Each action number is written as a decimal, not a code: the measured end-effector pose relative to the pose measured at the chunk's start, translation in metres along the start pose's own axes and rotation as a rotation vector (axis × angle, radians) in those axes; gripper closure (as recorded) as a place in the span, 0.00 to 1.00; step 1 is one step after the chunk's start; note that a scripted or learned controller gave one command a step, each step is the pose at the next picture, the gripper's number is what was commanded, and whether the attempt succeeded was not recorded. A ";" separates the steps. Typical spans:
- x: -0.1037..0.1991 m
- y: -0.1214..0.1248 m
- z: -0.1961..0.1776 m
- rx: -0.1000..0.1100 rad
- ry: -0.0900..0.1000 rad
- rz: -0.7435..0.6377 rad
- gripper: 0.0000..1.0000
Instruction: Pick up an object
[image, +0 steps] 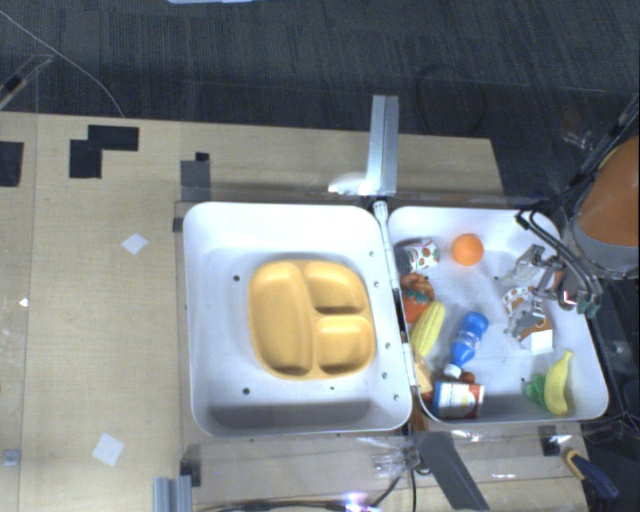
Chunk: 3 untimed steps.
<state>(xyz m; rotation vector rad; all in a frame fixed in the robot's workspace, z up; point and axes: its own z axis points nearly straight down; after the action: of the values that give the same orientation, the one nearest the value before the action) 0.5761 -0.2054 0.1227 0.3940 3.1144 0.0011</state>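
The right bin holds several small items. An orange ball lies near its back, with a small printed cup to the left of it. A yellow corn cob, a blue bottle and a red-and-white can sit towards the front left. At the front right, a yellow banana lies beside a green piece. My gripper hangs over the right side of this bin, open, with nothing between its fingers. A small white block lies just in front of it.
The left bin holds a yellow divided tray. A metal post stands behind the seam between the bins. The arm's orange band and its cables sit over the right bin's far right corner. Wooden bench top stretches to the left.
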 end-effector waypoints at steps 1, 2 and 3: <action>0.021 -0.005 0.030 -0.003 -0.021 0.286 0.00; 0.017 -0.004 0.018 -0.003 -0.035 0.279 1.00; 0.014 -0.002 0.008 -0.003 -0.040 0.272 1.00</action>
<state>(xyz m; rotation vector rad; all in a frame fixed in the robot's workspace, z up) 0.5618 -0.2037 0.1142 0.8019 2.9940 -0.0013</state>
